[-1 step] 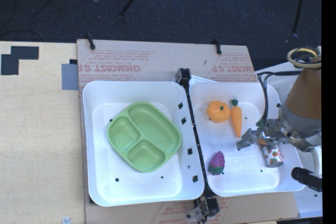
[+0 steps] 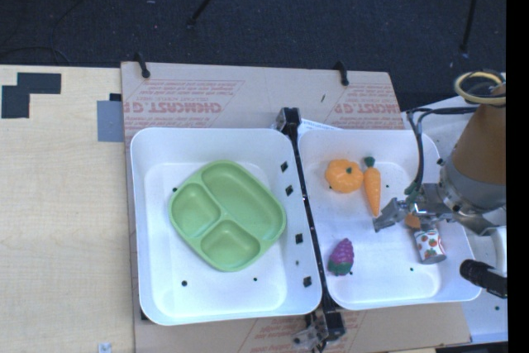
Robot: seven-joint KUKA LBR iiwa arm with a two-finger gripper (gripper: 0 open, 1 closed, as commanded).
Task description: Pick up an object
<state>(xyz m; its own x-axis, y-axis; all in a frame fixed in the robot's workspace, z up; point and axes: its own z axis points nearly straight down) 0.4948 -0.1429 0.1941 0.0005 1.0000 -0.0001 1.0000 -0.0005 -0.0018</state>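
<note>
In the right bin (image 2: 388, 293) lie an orange toy pumpkin (image 2: 344, 176), a carrot (image 2: 373, 189) with a green top, a purple bunch of grapes (image 2: 340, 255) and a small red-and-white can (image 2: 428, 245). My gripper (image 2: 402, 215) hangs low over the right side of this bin. It is just right of the carrot's lower tip and just above-left of the can. The arm's wrist hides part of the bin's right edge.
The left bin (image 2: 157, 277) holds a green divided plate (image 2: 227, 215). A black divider (image 2: 299, 202) runs between the two bins. Cardboard (image 2: 207, 99) lies under both, with a wooden bench top (image 2: 58, 219) to the left.
</note>
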